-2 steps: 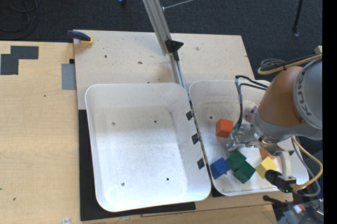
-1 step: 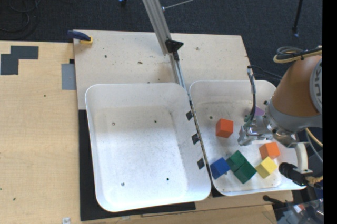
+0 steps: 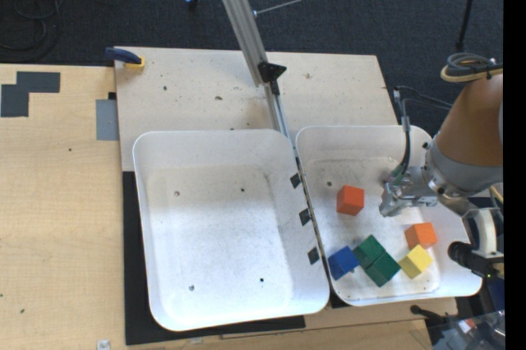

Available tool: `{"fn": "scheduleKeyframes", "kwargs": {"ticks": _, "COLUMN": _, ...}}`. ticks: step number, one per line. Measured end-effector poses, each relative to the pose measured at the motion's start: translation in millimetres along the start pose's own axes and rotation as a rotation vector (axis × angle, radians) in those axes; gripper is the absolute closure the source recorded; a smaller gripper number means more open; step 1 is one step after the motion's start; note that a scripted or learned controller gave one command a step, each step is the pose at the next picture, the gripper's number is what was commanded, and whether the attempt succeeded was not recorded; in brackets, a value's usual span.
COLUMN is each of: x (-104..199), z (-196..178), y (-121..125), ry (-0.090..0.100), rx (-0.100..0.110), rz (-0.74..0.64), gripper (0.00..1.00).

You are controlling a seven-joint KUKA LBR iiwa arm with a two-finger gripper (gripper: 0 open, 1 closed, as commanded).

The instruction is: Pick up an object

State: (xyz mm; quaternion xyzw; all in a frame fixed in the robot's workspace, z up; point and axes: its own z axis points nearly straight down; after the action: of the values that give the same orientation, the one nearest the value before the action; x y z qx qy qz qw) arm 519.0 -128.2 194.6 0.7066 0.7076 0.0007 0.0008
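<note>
Camera view, nearest first: along the right white plastic bin's (image 3: 362,145) front lie a blue cube (image 3: 343,261), a dark green block (image 3: 376,260), a yellow cube (image 3: 417,261) and an orange cube (image 3: 421,235) — farther back, a red-orange cube (image 3: 350,200) sits apart. Just beside it the two-finger metal gripper (image 3: 396,203) hovers — grasping nothing; its spread is unclear.

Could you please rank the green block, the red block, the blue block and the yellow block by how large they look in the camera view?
1. green block, clearly largest
2. red block
3. blue block and yellow block, too alike to separate
</note>
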Motion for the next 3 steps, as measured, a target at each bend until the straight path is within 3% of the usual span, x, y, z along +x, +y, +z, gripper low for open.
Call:
{"fn": "scheduleKeyframes", "kwargs": {"ticks": 1, "x": -0.9, "z": -47.1, "y": 1.2, "ry": 0.000, "rx": -0.001, "rz": -0.001, "gripper": 1.00}}
{"fn": "scheduleKeyframes", "kwargs": {"ticks": 3, "x": 91.1, "z": -31.9, "y": 13.6, "ry": 0.003, "rx": 0.007, "rz": -0.003, "gripper": 1.00}}
